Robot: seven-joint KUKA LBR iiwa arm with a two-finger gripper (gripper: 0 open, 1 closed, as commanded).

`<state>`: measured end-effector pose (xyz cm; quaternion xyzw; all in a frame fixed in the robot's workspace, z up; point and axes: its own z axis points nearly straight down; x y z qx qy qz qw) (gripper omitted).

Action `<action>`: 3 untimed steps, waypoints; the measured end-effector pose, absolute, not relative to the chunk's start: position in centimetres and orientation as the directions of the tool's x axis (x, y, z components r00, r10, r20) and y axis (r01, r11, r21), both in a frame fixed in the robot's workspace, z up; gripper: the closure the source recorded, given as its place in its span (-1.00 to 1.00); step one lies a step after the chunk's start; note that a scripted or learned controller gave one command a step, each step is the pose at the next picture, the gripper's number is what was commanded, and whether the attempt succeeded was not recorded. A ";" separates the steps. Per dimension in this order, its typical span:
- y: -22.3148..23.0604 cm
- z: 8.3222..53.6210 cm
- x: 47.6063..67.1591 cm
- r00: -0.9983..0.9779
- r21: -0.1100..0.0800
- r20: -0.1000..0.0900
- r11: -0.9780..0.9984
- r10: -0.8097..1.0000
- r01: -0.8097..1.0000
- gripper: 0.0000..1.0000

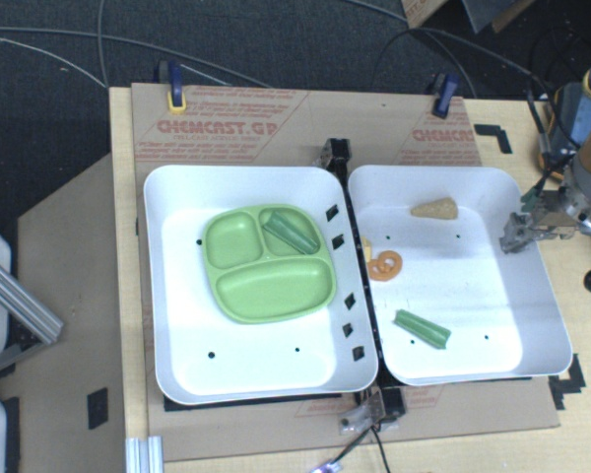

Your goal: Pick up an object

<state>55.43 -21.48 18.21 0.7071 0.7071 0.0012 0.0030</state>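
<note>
The right bin (pixel 532 294) holds three loose things: a tan wedge-shaped piece (pixel 434 208) near its far side, an orange ring (pixel 384 264) by its left wall, and a green stick (pixel 422 328) toward the front. In the left bin (pixel 177 294) lies a green divided plate (pixel 266 279) with another green stick (pixel 292 231) in its upper right compartment. My gripper (pixel 517 235) hovers at the right bin's right rim, away from all the objects, with nothing seen between its fingers.
The arm (pixel 576 156) comes in from the right edge. Blue clamps (pixel 177 89) (pixel 443 94) hold the brown board at the back. Black clips (pixel 340 254) line the seam between the bins. Cables cross the dark floor behind.
</note>
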 end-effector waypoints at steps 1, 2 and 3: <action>-21.4 22.6 55.7 -0.001 0.005 -0.002 0.001 1.000 1.000 1.00; -21.4 26.8 55.8 -0.001 0.005 -0.002 0.001 1.000 1.000 1.00; -16.1 27.3 56.9 -0.007 0.002 0.001 0.007 1.000 1.000 1.00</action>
